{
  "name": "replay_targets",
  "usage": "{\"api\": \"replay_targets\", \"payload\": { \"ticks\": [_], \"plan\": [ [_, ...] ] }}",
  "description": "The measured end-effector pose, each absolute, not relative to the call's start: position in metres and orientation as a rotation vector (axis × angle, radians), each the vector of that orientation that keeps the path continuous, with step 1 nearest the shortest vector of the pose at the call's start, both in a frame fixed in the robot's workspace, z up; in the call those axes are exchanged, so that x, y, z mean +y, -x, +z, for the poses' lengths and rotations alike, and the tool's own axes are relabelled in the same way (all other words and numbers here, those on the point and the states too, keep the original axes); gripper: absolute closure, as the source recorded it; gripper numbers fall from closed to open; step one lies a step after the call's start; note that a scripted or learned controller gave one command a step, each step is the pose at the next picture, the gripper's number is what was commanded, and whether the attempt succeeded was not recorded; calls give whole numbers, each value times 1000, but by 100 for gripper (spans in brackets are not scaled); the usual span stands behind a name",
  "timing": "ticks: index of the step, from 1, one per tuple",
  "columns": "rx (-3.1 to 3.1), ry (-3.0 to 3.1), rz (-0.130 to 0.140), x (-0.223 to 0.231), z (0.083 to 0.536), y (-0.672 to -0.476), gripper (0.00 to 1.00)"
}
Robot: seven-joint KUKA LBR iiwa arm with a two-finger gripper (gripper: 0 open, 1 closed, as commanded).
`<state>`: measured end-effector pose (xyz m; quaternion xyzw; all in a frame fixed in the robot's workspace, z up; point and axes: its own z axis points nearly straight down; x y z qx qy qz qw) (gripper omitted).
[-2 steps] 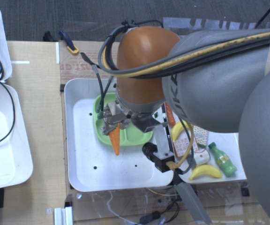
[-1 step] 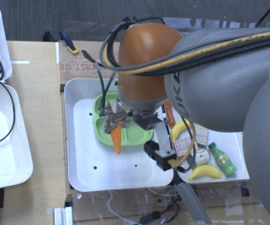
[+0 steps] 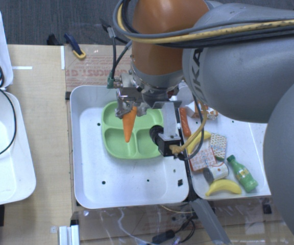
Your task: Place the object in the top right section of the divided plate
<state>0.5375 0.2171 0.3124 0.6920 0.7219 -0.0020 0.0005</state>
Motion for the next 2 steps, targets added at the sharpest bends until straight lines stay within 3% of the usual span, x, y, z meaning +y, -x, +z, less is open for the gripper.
{"api": "replay_targets", "payload": {
  "ticks": [1,2],
  "plan": [
    [2350,-2087,-10,158,240,-477,100],
    [1961,-2453,-5,129,283,-478,100]
  ]
}}
